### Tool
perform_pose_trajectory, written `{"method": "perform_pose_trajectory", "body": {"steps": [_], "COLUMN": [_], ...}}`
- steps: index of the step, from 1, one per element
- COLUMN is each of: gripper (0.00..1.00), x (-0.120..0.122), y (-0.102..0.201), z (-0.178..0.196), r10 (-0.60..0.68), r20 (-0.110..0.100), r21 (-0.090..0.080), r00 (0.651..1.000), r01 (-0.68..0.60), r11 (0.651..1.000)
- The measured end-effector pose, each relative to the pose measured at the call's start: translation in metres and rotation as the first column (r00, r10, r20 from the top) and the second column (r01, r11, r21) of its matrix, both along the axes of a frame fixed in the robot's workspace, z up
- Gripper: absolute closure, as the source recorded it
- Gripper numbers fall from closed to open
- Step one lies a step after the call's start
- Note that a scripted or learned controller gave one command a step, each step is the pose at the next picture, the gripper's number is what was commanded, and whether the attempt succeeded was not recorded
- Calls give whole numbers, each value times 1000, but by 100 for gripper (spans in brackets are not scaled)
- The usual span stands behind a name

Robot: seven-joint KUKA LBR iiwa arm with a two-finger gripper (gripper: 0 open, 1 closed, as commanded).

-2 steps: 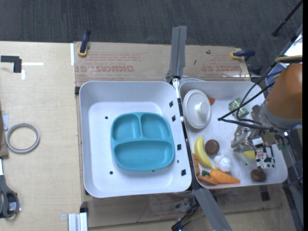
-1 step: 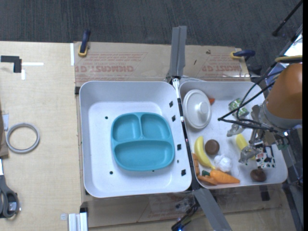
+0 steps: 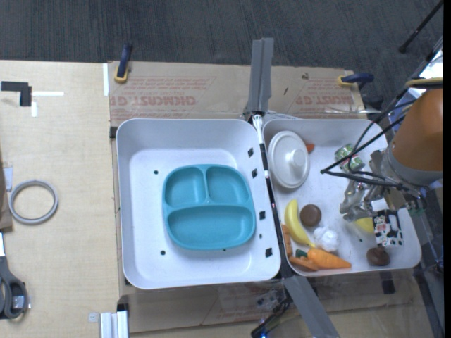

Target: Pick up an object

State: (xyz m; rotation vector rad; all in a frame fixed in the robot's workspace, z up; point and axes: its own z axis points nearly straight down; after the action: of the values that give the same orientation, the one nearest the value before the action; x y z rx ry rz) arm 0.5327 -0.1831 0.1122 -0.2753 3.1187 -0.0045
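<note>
Dark carpet (image 3: 176,13) lies beyond the pale bench (image 3: 56,139), where a cardboard sheet (image 3: 183,97) runs under two white bins set side by side and touching.

The arm (image 3: 417,143) reaches into the right bin (image 3: 320,129), and the gripper (image 3: 356,206) hangs low over that bin's right half. Whether it is open or closed cannot be told from this angle, and nothing can be seen held in it.

Just below the gripper in the view, close against it, lies a small yellow piece (image 3: 363,224). Further down, near the bin's lower right corner, sits a dark brown lump (image 3: 378,256). Up from the gripper, toward the far wall, is a green-and-pale item (image 3: 347,155).

To the view's left of the gripper, near it, sit a brown ball (image 3: 310,214) and a white crumpled wad (image 3: 325,239). A banana (image 3: 296,222) curves just beyond the ball, and a carrot (image 3: 325,259) lies along the near wall under the wad. An upturned white bowl (image 3: 289,159) rests further up and left, with a small orange bit (image 3: 310,147) at its edge.

Well apart from the gripper, the left bin (image 3: 137,189) holds one teal divided plate (image 3: 211,227), lying flat at its middle with nothing in its three compartments.

Far off on the bare bench lies a grey ring (image 3: 32,201).
</note>
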Motion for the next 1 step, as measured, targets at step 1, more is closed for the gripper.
{"method": "perform_pose_trajectory", "body": {"steps": [1], "gripper": [0], "x": [0], "y": [0], "z": [0], "r10": [0], "r20": [0], "r21": [0], "r00": [1000], "r01": [0], "r11": [1000]}}
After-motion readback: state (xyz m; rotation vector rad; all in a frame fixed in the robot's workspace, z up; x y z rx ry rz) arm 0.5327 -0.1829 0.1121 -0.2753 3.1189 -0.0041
